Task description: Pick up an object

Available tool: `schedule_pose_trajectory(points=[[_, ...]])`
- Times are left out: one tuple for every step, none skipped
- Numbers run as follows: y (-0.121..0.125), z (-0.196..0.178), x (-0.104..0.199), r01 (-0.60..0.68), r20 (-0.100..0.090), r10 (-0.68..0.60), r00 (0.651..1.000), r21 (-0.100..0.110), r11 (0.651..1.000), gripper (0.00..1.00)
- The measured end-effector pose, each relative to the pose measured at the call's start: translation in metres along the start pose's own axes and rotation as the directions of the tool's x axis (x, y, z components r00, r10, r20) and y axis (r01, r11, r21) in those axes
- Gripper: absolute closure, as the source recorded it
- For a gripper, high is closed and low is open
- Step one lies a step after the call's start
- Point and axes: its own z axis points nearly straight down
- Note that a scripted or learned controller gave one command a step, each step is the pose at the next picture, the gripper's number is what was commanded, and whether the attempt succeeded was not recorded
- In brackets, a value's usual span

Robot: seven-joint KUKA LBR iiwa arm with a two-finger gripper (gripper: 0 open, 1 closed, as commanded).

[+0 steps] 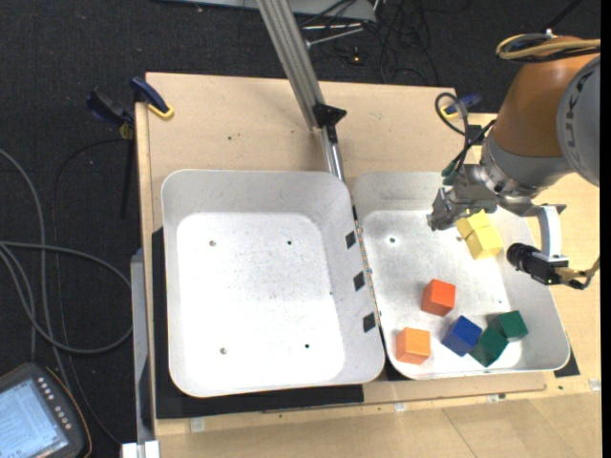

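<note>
The wooden counter [248, 113] carries two shallow white bins side by side. The left bin [191, 208] is the larger in view; the right bin [401, 203] holds the blocks. The grey and orange arm [544, 113] reaches in over the right bin, and its hand [449, 210] hangs above the bin's upper part; whether it is spread or pressed together I cannot tell. A yellow block [480, 234] lies just beside the hand. Lower down sit two orange blocks [439, 296] [413, 344], a blue block [463, 335] and two green blocks [512, 324] [491, 344].

Two bins sit side by side on the bench [248, 113]. In the right bin [401, 256], five blocks [462, 335] lie near the front edge, and one block [480, 235] lies behind them, under the gripper [449, 210].
</note>
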Motion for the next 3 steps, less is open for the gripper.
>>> schedule_pose_trajectory(points=[[-0.016, 0.004, 0.05, 0.004, -0.004, -0.004, 1.0, 0.008, 1.0, 1.0], [-0.025, -0.013, 0.101, 0.006, -0.004, -0.006, 1.0, 0.005, 1.0, 1.0], [-0.031, -0.007, 0.153, 0.006, -0.004, -0.006, 1.0, 0.008, 1.0, 1.0]])
